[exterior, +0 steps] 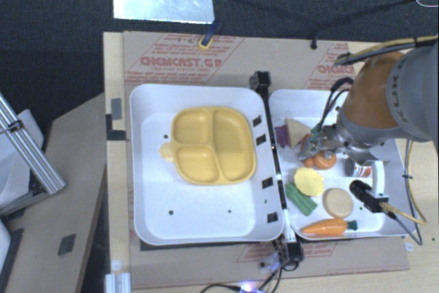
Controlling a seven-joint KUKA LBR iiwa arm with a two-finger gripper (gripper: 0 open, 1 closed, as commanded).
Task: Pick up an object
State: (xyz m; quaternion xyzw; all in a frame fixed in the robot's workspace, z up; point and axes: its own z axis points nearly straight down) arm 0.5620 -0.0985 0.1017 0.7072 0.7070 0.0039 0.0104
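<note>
My gripper [315, 147] hangs low in the right bin [394, 226], reaching in from the right. It sits just above a small orange round thing [322, 162] and touches or nearly touches its top. A pale wedge [297, 130] and a purple piece [281, 136] lie just to its left. Below it lie a yellow piece [309, 182], a green strip [300, 200], a tan round disc [337, 202] and an orange carrot [328, 228]. A red and white thing [363, 171] is partly hidden under the arm.
The left bin [147, 216] holds a yellow divided plate [211, 145]. A black divider with clips [271, 147] runs between the bins. The grey arm with its orange band [374, 96] covers the right bin's upper right part.
</note>
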